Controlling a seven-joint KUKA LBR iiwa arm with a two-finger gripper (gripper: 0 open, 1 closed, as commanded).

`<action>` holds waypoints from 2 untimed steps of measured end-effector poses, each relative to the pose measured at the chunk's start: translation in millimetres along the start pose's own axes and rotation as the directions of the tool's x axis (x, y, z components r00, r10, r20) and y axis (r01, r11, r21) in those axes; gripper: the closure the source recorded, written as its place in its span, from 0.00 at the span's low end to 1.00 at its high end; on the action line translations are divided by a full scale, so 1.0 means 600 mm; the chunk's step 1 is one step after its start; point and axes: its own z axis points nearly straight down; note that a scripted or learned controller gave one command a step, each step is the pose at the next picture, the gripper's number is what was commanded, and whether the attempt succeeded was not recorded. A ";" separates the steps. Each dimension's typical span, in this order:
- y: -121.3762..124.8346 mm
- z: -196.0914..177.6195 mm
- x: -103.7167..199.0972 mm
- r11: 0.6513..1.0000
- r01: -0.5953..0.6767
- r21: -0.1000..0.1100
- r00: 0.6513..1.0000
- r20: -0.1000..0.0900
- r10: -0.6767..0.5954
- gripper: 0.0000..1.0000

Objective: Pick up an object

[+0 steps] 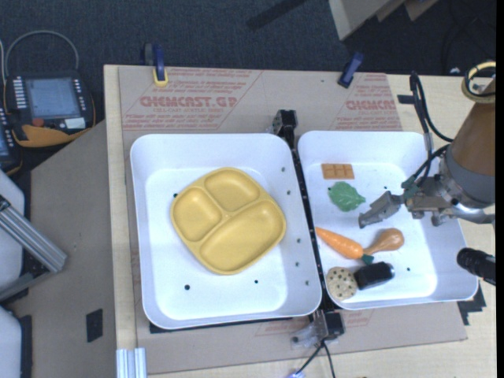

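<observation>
At the bottom of the right bin (pixel 409 290) we see a speckled cookie (pixel 340 283) touching a black block (pixel 372 275). Just above lie a carrot (pixel 341 243) and a drumstick (pixel 384 241), their ends meeting. Higher sit a green leaf (pixel 346 196) and a waffle cracker (pixel 339 171). The gripper (pixel 381 209) hangs over the bin's middle, above the drumstick, holding nothing; we cannot tell its fingers' state. In the left bin (pixel 157 211), a yellow divided plate (pixel 228 220) rests centre frame.

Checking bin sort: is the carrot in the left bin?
No. The carrot lies in the right bin; the left bin holds a yellow plate.
</observation>
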 end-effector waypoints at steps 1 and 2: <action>0.004 -0.011 0.001 1.000 0.004 -0.014 1.000 0.002 -0.004 0.00; -0.006 0.064 -0.004 1.000 0.003 -0.010 1.000 0.000 -0.003 0.00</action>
